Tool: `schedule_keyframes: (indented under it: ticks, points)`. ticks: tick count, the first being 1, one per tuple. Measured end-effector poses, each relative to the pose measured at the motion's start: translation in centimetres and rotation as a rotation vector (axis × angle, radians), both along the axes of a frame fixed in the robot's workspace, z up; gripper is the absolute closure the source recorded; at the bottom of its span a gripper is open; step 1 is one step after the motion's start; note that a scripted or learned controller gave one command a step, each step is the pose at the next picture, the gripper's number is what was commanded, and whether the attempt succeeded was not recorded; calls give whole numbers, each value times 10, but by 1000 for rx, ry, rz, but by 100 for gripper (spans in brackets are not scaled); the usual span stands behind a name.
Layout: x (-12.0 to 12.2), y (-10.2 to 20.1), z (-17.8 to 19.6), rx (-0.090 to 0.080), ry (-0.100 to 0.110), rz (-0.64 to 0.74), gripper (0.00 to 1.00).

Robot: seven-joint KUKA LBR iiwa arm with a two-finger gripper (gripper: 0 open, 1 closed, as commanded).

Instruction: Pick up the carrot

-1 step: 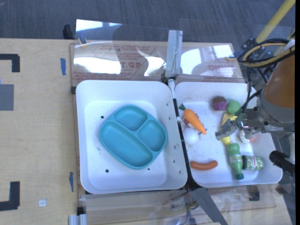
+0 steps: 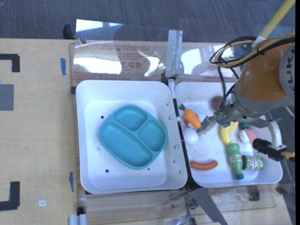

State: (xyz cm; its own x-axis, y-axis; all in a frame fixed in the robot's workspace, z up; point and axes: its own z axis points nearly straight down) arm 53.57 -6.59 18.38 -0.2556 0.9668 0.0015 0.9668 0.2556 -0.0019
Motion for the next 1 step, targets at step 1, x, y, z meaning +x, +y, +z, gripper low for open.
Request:
schedule_keyframes:
  ticks: [1]
  points:
    - [49, -32, -83, -3, -15, -73, 0]
